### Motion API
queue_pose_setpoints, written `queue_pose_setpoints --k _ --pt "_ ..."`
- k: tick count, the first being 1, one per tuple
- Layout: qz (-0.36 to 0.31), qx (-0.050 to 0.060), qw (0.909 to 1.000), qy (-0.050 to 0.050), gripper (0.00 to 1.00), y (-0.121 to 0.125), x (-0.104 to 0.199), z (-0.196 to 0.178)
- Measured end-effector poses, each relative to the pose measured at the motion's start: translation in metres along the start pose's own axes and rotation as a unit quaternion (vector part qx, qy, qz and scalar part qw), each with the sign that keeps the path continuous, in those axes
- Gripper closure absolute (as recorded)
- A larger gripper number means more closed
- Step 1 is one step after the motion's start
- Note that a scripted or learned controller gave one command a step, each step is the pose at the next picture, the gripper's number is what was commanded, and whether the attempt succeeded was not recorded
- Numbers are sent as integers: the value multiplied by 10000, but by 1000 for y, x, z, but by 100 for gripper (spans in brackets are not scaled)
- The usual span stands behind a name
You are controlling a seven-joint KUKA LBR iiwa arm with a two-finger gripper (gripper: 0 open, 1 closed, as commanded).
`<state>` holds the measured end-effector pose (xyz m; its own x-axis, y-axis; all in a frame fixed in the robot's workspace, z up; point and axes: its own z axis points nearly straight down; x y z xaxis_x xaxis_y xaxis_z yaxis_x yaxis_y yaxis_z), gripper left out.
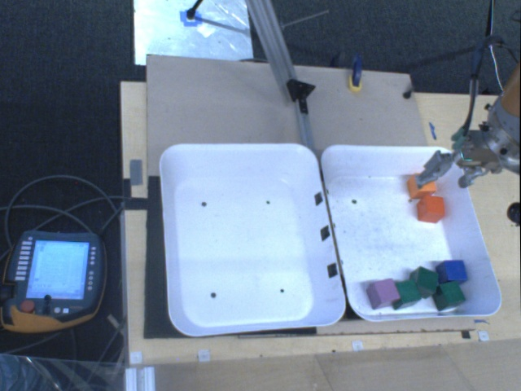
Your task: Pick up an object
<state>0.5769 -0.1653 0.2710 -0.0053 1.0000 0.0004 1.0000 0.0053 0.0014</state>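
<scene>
Where the arm reaches in from the right edge, the tool (pixel 440 168) hangs over the upper right part of the right bin (pixel 358 300). Its two grey fingers (pixel 433 169) slant down and to the left, and their tips meet the upper orange block (pixel 421 190) near the bin's far right wall. Whether that block sits between the fingers or merely under them I cannot tell, nor whether the fingers are spread or closed.

Just below it, touching or nearly so, lies a second orange block (pixel 431 208). Well apart from these, in the near right corner of the same bin, a cluster of blocks is gathered: a pink block (pixel 381 292) at the left, a dark green block (pixel 423 280) beside it, a blue block (pixel 452 270) at the upper right, and another green block (pixel 448 297) under the blue one. They sit pressed close together.

The left bin (pixel 183 218) adjoins the right one, and small black clips mark the seam between them. Both bins rest on the desk (pixel 244 96). A slanted metal pole (pixel 273 35) rises beyond the bins. On the dark floor to the left lies a teach pendant (pixel 53 279) with a lit screen, its cable looping around it.
</scene>
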Motion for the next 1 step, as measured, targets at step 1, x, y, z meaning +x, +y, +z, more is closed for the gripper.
queue_pose_setpoints --k 1 --pt "2 -2 10000 0 0 0 0 0"
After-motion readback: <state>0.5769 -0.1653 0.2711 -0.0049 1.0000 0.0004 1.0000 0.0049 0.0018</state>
